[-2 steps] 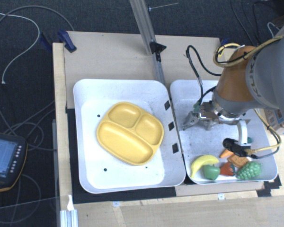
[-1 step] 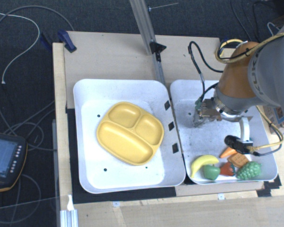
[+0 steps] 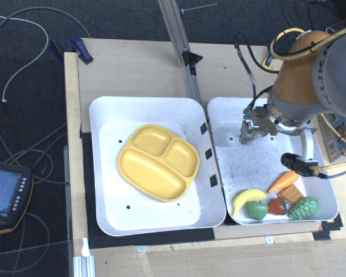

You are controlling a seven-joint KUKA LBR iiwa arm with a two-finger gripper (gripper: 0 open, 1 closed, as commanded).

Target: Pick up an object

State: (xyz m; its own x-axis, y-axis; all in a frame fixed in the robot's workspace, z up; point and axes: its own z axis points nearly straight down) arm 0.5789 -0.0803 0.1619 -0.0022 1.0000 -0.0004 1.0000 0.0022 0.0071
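Toys (image 3: 277,199) in right bin (image 3: 230,160)

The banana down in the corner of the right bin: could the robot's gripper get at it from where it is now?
Probably yes. The banana lies on the open side of the toy food pile, and bare bin floor separates it from the gripper, with nothing between.

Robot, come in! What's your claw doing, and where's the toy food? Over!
Gripper low over right bin, upper part, nothing seen between fingers. Toy food bunched in near corner: banana, carrot, grapes. Path clear. Yellow plate in left bin.
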